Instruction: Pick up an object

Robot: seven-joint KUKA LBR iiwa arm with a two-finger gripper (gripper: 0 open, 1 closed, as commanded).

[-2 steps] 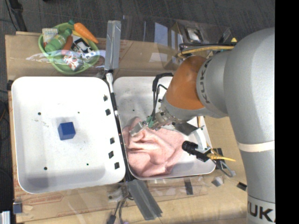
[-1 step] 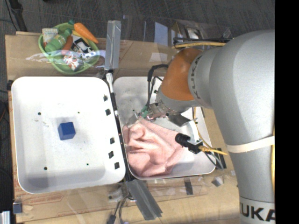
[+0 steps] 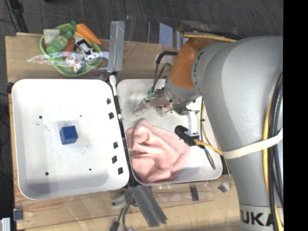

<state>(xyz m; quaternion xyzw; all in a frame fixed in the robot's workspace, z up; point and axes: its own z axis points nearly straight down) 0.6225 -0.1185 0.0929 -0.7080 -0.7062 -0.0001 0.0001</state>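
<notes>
- Lying crumpled in the lower half of the right-hand shallow white bin (image 3: 124, 88), the soft pink cloth (image 3: 156, 150) is the likeliest thing to be picked.
- A small blue cube (image 3: 69, 134) sits alone in the left white bin (image 3: 29, 88), well apart.
- The two-finger gripper (image 3: 144, 104) hangs over the right bin's upper part, just above the cloth; whether it is released or clenched cannot be told.
- A green bowl of toy food (image 3: 72, 49) stands at upper left, outside both bins.

Two bins are sitting side by side on the worktop (image 3: 144, 49): a cube (image 3: 69, 134) is lying in the left bin (image 3: 29, 143), while a cloth (image 3: 156, 150) is filling the near part of the right bin (image 3: 127, 93). The pincer (image 3: 150, 101) is hanging over that bin's far end, and a bowl (image 3: 72, 49) of small items is resting on the worktop beyond the left bin.
</notes>
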